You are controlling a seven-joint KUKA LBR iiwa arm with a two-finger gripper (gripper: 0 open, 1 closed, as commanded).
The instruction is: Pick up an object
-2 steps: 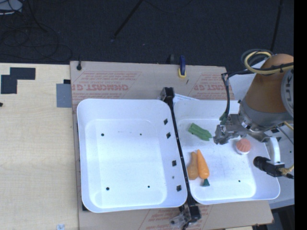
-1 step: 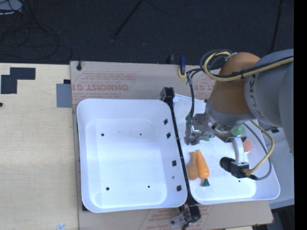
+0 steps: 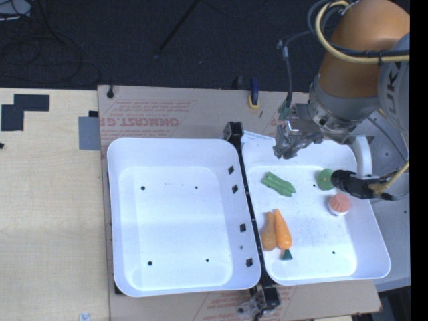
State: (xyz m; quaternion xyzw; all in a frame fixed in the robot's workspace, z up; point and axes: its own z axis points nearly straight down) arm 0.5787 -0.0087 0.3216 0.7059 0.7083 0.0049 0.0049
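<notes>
Dark floor [image 3: 134,32] behind with loose cables [image 3: 40,19], pale wooden benchtop [image 3: 47,233] (black and grey patches), brown board [image 3: 174,112]

white bins [image 3: 127,179]; orange carrot [image 3: 281,229], green pod [image 3: 278,184]

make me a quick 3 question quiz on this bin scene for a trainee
1. True or false: the orange plastic toy carrot lies in the left shallow white bin.
2. Which item lies closest to the tool?
A. the pink and white round toy
B. the green leafy plastic toy vegetable
C. the orange toy carrot
3. Fill in: the small round green toy sits near the ____ edge of the right shallow white bin, as seen in the camera view.

Key
1. False: it lies in the right bin, beside a tan oblong toy.
2. B
3. right
</notes>
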